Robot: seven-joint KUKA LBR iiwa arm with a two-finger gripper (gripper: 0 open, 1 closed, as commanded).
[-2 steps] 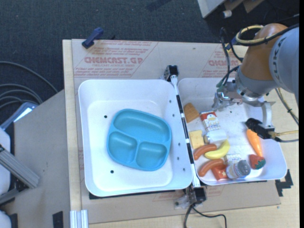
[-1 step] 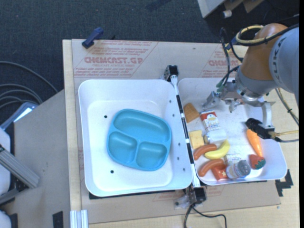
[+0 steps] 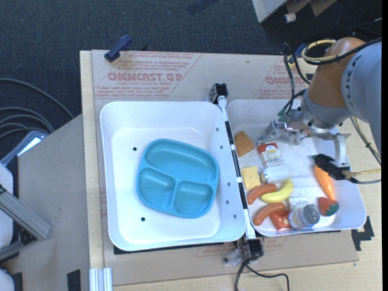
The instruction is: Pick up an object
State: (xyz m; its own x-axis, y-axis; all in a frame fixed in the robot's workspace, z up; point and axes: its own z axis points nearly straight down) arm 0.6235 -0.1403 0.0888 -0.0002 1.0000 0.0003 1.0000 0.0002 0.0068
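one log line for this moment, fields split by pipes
gripper over right bin, above bottle | nothing seen held | banana, carrot in right bin | blue tray in left bin

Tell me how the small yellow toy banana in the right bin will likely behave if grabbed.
The small yellow toy banana looks like smooth plastic, so probably light and a bit slippery. Its curve may make it rock or swivel when nudged. It touches a red sausage-shaped toy, which would likely shift too.
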